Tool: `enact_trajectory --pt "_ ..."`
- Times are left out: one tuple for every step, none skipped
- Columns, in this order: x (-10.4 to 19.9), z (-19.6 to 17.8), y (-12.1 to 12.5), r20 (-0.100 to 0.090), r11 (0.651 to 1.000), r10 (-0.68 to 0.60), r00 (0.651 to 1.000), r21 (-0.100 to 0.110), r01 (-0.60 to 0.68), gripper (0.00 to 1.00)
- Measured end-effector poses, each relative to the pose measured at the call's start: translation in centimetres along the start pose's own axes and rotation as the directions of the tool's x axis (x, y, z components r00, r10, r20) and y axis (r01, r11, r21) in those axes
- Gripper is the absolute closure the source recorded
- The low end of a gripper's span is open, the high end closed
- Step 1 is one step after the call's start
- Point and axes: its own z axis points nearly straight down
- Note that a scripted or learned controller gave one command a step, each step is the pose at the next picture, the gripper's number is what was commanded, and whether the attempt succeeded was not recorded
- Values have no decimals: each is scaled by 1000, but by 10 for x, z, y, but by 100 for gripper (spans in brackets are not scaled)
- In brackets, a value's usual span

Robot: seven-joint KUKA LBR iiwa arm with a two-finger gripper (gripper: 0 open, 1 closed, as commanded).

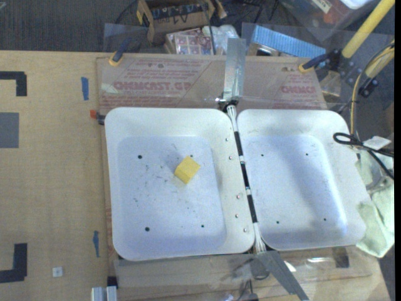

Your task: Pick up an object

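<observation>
A small yellow block (187, 169) lies in the left white bin (125, 231), a little above and right of the bin's middle, resting on the floor with nothing touching it. The right white bin (351, 224) sits beside it across a central seam.
A clear plastic sheet with red lettering (163, 86) lies behind the bins. Cables (369, 149) and a pale cloth (382, 224) crowd the right bin's right edge. Clutter of boxes and a yellow pole (373, 17) sits at the back. Bare wooden bench (50, 187) spreads to the left.
</observation>
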Motion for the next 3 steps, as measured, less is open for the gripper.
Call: enact_trajectory --pt "4 26 5 2 939 -343 939 -3 343 100" --pt "-41 -15 9 3 580 -814 580 0 814 100" --pt "-100 63 6 4 640 -769 640 -1 769 100"
